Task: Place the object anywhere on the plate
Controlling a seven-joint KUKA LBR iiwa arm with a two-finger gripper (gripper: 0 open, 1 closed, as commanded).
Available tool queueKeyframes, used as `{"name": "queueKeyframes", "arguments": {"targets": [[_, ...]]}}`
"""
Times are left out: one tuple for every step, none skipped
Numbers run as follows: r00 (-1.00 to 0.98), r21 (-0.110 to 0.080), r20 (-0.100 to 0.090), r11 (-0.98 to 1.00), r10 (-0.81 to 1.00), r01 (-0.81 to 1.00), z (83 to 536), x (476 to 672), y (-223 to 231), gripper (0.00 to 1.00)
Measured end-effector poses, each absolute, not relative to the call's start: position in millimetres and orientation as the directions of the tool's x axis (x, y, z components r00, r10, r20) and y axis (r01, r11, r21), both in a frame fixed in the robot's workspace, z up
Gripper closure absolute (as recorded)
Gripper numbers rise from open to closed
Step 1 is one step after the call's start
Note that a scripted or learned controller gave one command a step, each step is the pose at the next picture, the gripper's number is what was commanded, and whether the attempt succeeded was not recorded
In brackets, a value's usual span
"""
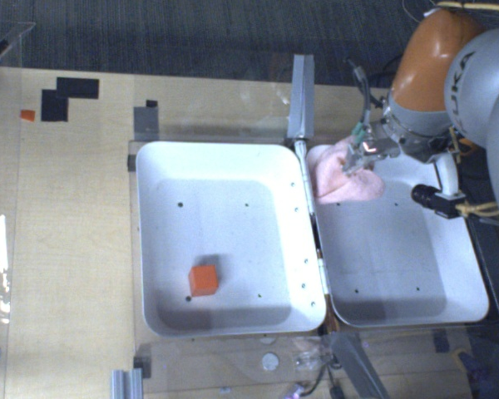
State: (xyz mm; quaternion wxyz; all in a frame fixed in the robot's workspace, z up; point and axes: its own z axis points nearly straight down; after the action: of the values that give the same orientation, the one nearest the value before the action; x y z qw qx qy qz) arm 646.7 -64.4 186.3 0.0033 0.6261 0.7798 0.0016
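You see the gripper [359, 155] low over the far left corner of the right bin [416, 306], its fingers buried in the top of a pink, crumpled, plate-like object [343, 181]; whether they are clenched on it or released cannot be told from this slant. The pink object lies against the right bin's left wall, just beside the divider between the bins. Behind the gripper, the wrist rises to the orange band [432, 44] and grey arm [486, 81] at the bench's far right corner.

In the left bin [150, 223], an orange cube [204, 280] rests on the floor toward the near edge, left of centre, well apart from the gripper and the pink object.

On the bench [66, 223], black blocks [62, 98] and a small orange tile [27, 115] sit near the far left corner.
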Motion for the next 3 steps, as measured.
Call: {"name": "queueKeyframes", "arguments": {"targets": [[-0.226,0.01,-0.003,0.226,0.974,0.974,226.5,649.2,-62.7,1.0],[-0.59,0.007,-0.005,0.59,0.808,0.808,225.0,636.1,-21.8,1.0],[-0.859,0.007,-0.009,0.859,0.511,0.511,237.2,612.3,23.4,1.0]]}}
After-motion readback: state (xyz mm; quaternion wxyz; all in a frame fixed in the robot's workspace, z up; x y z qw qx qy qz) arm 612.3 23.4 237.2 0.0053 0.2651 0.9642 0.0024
